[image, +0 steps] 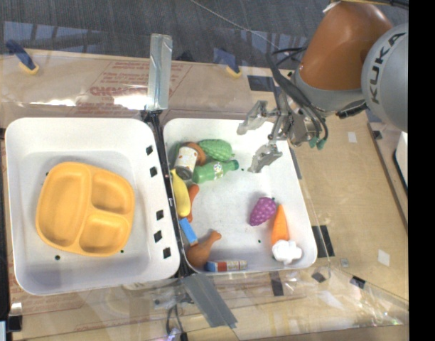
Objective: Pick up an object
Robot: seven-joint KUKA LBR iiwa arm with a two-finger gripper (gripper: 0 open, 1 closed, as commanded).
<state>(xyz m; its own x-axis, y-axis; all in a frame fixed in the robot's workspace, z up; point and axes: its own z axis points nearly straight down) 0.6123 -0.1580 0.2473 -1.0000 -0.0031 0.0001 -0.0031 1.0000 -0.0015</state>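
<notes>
- The grey arm (374, 55) with its orange band reached in from the upper right of the frame; the letters "KUKA" read on its grey shell.
- Its metal two-finger hand (259, 139) hung over the upper right part of the right white bin (306, 212), fingers spread apart, nothing between them.
- Just left of the hand lay a green plastic bottle (216, 170), long axis running left-right with a slight upward tilt, dark cap toward the hand.
- A bumpy green toy vegetable (215, 148) lay just above the bottle; a labelled can (185, 163) stood at their left, its writing too small to read.
- A yellow banana (179, 194) lay lengthwise along the bin's left wall.
- A purple grape bunch (262, 211) and an orange carrot (279, 223) sat lower right, touching; white floor lay open between them and the hand.
- A yellow divided tray (84, 208) filled the left white bin (18, 148).
- Faint red print showed on the table (345, 204) sheet above the left bin, unreadable.
</notes>
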